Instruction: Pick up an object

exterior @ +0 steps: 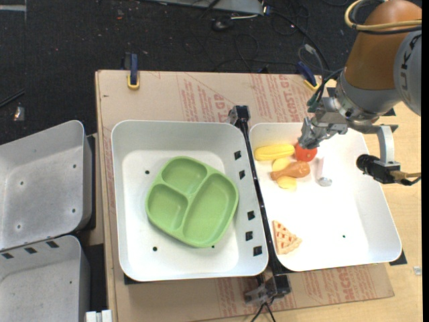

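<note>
We see the gripper [307,144] low in the right bin [362,233], its fingers apparently pinching a small red object [305,153]; hemmed by a banana [273,152] and orange piece [291,171], we judge it could slip.

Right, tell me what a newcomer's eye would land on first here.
First the green divided plate, lying alone in the left bin. Then the grey and orange arm reaching in from the right, its gripper down over a red toy amid yellow and orange toy foods at the right bin's far end.
</note>
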